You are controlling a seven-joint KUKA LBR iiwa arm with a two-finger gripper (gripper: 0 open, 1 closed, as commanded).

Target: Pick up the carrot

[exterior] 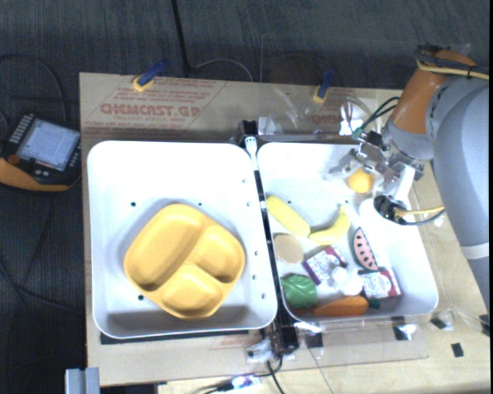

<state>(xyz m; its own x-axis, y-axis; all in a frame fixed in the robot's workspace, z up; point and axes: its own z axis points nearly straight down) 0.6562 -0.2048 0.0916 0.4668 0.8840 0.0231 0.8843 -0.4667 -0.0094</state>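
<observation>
- Sitting in the left white plastic bin (pixel 107 220) is a yellow lobed plastic dish (pixel 185 258).
- Lying untouched at the right white bin's (pixel 423 281) near edge is the orange carrot (pixel 343 307), so the pick is not begun.
- Hovering at the far right corner, the two-finger gripper (pixel 368 171) is just above a small yellow round fruit (pixel 360 181); how wide it stands, I cannot tell.

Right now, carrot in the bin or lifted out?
In the bin. The carrot lies flat against the right bin's front wall; the claw is at the far end.

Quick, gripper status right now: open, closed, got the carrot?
Gripper: jaws cannot be told. It sits at the right bin's far side by a yellow item; the carrot lies at the near edge.
</observation>
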